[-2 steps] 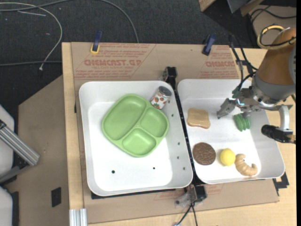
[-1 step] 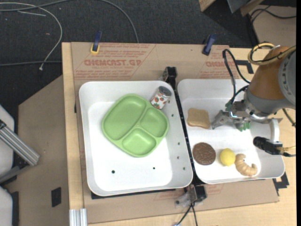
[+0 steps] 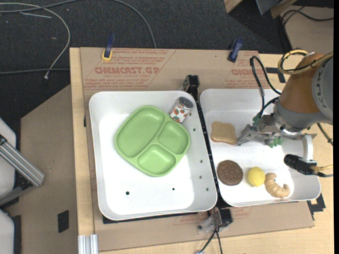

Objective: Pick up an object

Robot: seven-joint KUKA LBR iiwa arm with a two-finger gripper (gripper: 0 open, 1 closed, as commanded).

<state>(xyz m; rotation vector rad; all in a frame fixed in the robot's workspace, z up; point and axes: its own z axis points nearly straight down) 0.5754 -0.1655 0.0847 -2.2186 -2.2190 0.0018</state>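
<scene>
The right bin (image 3: pixel 249 99) holds a tan slice of bread (image 3: pixel 223 133) at its left. A round brown cookie (image 3: pixel 230 172), a yellow lemon (image 3: pixel 256 176) and a beige croissant (image 3: pixel 277 186) lie along its front edge. My gripper (image 3: pixel 248 136) hangs low over the middle of this bin, just right of the bread and pointing toward it. Nothing shows in its grasp. The arm's orange band (image 3: pixel 300 91) rises behind it at the right.
The left bin (image 3: pixel 106 157) carries a green divided plate (image 3: pixel 152 140), and a small patterned can (image 3: pixel 181 110) lies at its back right corner. A black cable (image 3: pixel 259 81) loops over the right bin's back. Blue clamps (image 3: pixel 108 47) hold the cardboard base.
</scene>
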